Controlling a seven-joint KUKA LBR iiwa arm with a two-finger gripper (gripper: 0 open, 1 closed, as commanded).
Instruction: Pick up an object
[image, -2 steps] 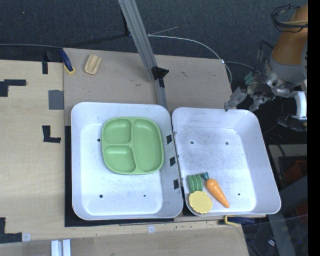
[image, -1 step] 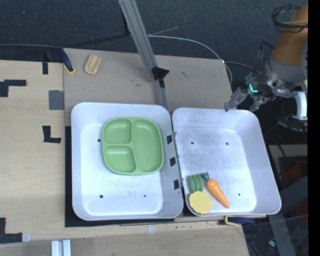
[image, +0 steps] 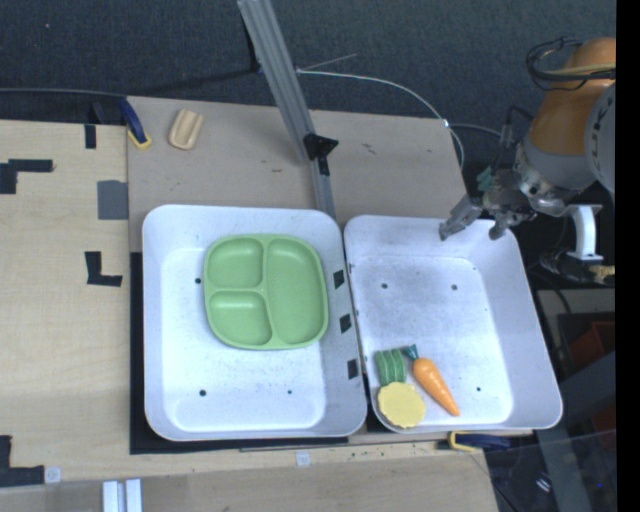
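Right now the gripper (image: 468, 222), fingers spread, hangs over the right bin's (image: 500, 300) far edge; the toy carrot (image: 435, 386) lies well nearer, slanting near-right.

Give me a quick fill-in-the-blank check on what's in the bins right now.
1. The green divided plate lies in the ____ bin.
2. The toy carrot lies in the right bin, near its ____ edge.
3. The yellow round piece touches the ____ toy above it.
4. The gripper hovers over the right bin's ____ rim.

Missing: left; front; green; far
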